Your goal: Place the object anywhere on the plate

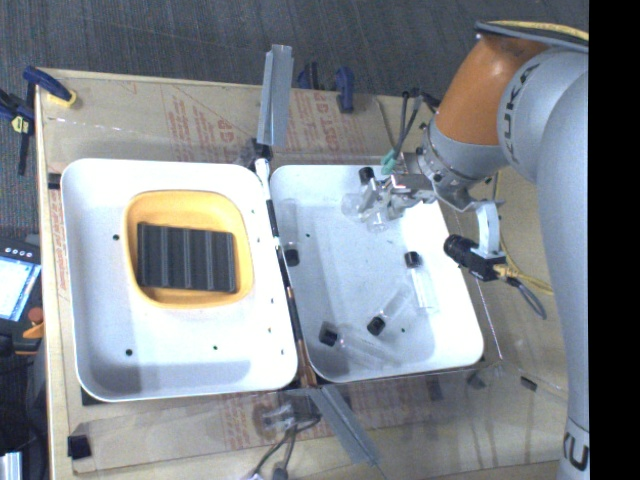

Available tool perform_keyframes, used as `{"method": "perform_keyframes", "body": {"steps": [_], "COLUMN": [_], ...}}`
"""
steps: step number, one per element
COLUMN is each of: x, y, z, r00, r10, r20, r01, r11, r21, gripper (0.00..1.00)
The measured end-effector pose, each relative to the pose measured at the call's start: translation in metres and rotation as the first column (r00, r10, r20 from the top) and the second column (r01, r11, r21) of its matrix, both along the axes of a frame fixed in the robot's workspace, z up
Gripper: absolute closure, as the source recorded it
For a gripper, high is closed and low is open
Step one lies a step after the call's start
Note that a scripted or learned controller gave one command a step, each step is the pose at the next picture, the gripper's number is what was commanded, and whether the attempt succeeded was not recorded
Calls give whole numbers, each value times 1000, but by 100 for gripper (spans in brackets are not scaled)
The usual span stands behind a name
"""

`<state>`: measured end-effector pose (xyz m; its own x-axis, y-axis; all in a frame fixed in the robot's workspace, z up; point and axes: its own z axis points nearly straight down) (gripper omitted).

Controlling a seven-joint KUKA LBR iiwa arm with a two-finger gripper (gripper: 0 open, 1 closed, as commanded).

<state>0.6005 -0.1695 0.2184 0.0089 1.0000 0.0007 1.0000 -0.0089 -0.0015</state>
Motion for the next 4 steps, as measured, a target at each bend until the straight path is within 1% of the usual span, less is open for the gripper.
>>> {"method": "perform_keyframes", "body": {"steps": [1,2,3,4], "x": [25,56,9,9], "y": [69,132,165,164], "z": [6,-22,-28,-27], "r00": [989,974,862,862], "r10": [148,225,507,506], "r20": [2,0,-4,-3], "r01": [-148,-225,-507,-506], "r11": [989,974,862,862], "r21": [-1,0,2,2], "gripper": [100,100,100,0]}}
